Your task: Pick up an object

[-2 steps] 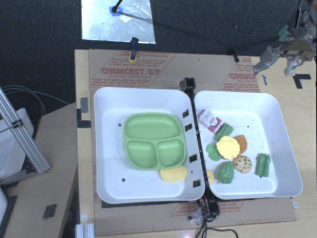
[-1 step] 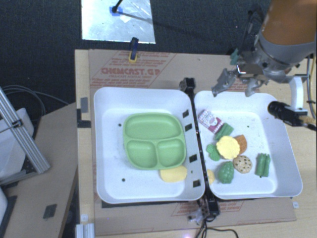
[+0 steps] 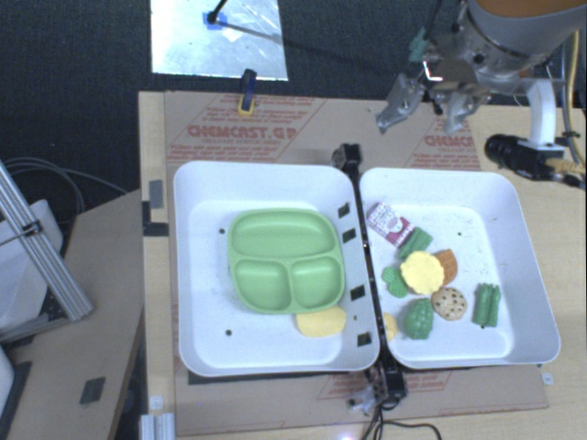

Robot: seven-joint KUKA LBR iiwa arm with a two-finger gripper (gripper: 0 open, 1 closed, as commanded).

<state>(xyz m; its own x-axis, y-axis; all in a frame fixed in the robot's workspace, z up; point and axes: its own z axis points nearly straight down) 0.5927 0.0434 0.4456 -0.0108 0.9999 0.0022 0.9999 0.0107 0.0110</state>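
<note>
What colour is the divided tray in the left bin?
Light green; the divided tray shows clearly in the camera view.

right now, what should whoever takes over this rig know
Gripper: raised above the bench behind the right bin, fingers apart, nothing between them.
Right bin: toy food clustered together, including a yellow round piece, a cookie, a green vegetable and a red-and-white packet.
Left bin: green divided tray, with a yellow piece beside its near edge.
Done: nothing picked yet.
Left: descend, grasp one object, lift.
</note>
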